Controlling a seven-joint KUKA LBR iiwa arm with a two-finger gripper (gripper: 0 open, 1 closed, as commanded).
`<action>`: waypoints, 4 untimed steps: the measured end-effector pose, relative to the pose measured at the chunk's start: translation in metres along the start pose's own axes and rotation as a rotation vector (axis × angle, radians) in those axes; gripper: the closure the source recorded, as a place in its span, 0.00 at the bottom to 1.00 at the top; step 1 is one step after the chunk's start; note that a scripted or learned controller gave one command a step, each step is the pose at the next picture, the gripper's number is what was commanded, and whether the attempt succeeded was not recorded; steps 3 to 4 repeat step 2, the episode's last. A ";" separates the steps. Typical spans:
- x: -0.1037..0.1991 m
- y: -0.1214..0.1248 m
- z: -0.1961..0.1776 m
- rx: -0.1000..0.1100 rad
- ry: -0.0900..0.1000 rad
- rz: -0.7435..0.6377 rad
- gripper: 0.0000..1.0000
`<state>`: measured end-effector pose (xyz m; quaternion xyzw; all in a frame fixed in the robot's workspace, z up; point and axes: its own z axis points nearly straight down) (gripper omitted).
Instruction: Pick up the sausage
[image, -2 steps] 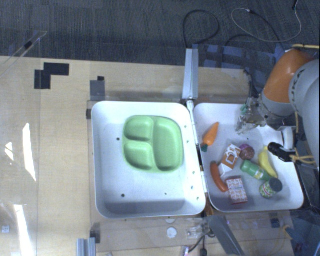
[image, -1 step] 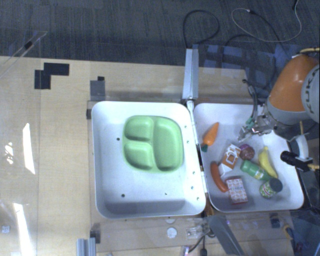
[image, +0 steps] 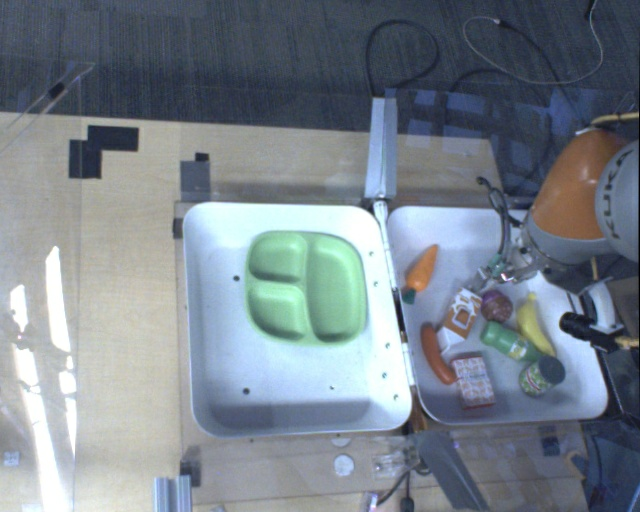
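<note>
Sausage (image: 436, 354): reddish-orange, lying flat in the right bin (image: 440, 235), close to that bin's left wall, slanted with its lower end toward the front. Small patterned box (image: 473, 381) just beside its lower end, on the right. Orange-and-white packet (image: 462, 312) near its upper end. Bare bin floor above the sausage, up to the carrot (image: 421, 268).

Further right, closely packed: dark round fruit (image: 496, 305), green bottle (image: 509, 342), banana (image: 533, 324), green can (image: 541, 376) near the front right corner.

Left bin (image: 210, 330): green divided tray (image: 305, 285) in the middle, open white floor around it on all sides.

End effector (image: 505, 266): over the right bin's upper right area, well apart from the sausage; fingers small and possibly blurred, so whether they stand apart or together cannot be told.

Table (image: 100, 300): bare light wood left of the bins.
</note>
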<state>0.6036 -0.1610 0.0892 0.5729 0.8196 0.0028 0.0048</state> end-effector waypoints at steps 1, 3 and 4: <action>-0.032 0.056 0.002 0.002 -0.001 0.318 1.00; 0.016 0.041 -0.031 0.003 0.002 -0.030 1.00; 0.016 0.041 -0.031 0.003 0.002 -0.030 1.00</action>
